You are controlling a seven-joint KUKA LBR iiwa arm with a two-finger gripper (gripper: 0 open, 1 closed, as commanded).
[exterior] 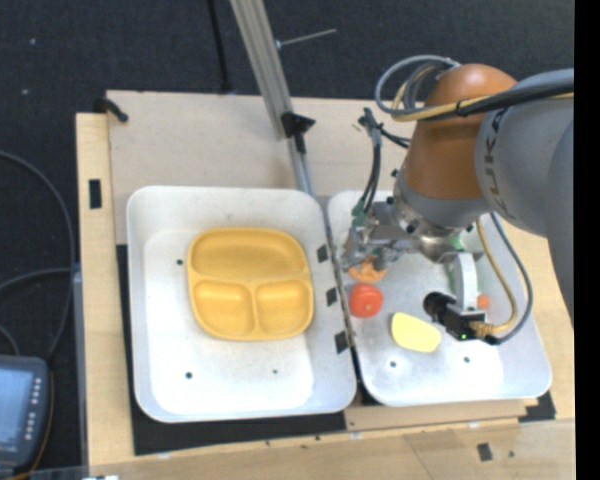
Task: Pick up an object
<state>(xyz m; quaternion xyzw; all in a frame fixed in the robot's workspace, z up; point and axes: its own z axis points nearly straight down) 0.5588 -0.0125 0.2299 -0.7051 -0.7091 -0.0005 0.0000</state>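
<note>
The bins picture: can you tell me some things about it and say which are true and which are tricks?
1. The yellow tray lies in the left bin. True.
2. The tray has two sections. False: three.
3. The red ball sits in the left bin. False: it is in the right bin.
4. A pale yellow piece lies beside the red ball. True.
5. The arm hangs over the left bin. False: over the right bin.

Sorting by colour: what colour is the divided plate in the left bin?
Yellow-orange plate, seen in the camera view.
</note>
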